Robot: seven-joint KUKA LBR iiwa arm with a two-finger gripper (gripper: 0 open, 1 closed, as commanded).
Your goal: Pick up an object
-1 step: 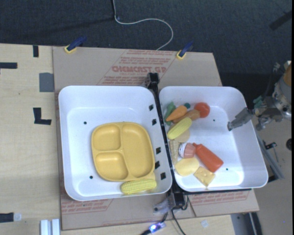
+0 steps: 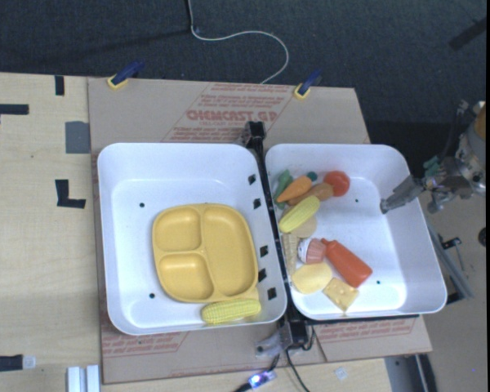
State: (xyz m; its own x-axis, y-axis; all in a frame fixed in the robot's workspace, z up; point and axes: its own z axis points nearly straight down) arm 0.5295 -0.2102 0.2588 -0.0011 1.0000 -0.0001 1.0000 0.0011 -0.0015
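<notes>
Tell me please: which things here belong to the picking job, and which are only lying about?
For the job:
end effector
right bin
toy carrot
corn cob
red bottle
cheese wedge

Lying about:
yellow divided plate
second corn cob
white cable
blue-yellow clamps

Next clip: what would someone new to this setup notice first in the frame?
Probably the yellow tray lying in the middle of the left bin, with a corn cob just below it. Next, the heap of toy food crowded against the left wall of the right bin. The gripper sits at that bin's right rim, away from the heap.
</notes>
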